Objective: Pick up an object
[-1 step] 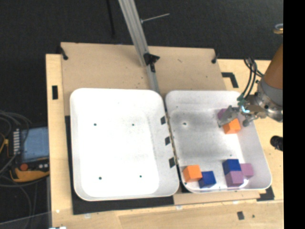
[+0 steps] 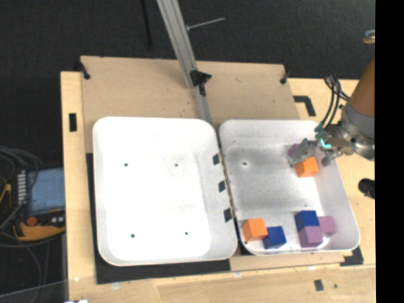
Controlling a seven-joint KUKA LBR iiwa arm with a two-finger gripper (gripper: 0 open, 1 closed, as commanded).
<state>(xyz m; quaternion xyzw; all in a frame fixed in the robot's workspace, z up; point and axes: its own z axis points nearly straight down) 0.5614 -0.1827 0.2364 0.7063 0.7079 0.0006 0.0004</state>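
My gripper (image 2: 310,154) reaches in from the right over the upper right part of the right bin (image 2: 265,144). An orange block (image 2: 307,167) lies right under its tip, and a small purple block (image 2: 295,151) shows just to its left. Whether either one is held is not visible. Along the bin's front edge lie another orange block (image 2: 255,228), a blue block (image 2: 275,237), a second blue block (image 2: 307,219), a purple block (image 2: 310,235) and a paler purple block (image 2: 327,225).
The left bin (image 2: 158,188) sits beside the right one, their rims touching in the middle. A slanted metal post (image 2: 180,43) rises from the back of the bench. Cables and a handheld unit (image 2: 38,201) lie off the bench's left side.
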